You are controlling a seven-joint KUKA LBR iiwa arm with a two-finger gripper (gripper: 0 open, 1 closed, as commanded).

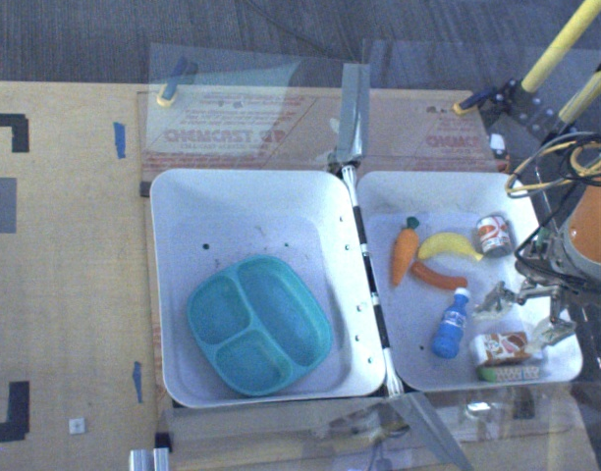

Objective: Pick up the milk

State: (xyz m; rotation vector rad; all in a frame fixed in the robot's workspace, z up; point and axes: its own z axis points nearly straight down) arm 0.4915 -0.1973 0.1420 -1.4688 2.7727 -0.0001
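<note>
At the right edge of the right bin (379, 263) the end effector (524, 314) hangs low with its fingers spread wide and nothing between them. This looks like the approach step; next it must lower and centre over the milk carton (506, 346), then close. The carton lies on its side just nearer and slightly left of the fingertips, close to the blue bottle (451, 325) and a green thing (507, 371)

Claw (525, 312) hangs above milk (505, 346) (right bin (418, 196)), fingers spread.
</note>
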